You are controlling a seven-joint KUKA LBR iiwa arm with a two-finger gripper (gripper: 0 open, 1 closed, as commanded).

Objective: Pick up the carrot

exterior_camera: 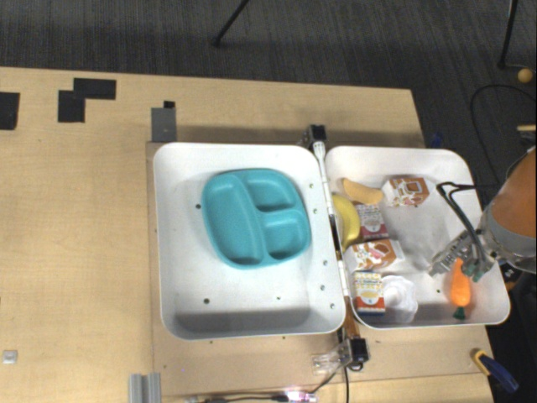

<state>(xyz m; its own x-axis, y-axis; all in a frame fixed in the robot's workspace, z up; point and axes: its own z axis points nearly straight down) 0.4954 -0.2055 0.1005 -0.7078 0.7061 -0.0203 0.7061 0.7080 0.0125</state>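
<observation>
The small packets in the right bin [432, 159] carry printed labels, but the writing is too small to read. The carrot [461, 290] lies at the near right corner of this bin, orange with a green tip pointing near. The gripper [457, 261] sits just above its far end, fingers spread narrowly, one finger [443, 264] left of the carrot's top; whether they grip it cannot be told. A banana [345, 217] lies by the bin's left wall. The left bin [180, 309] holds a teal divided tray [254, 217].

Wooden bench [75, 225] under two white bins [180, 309]
</observation>
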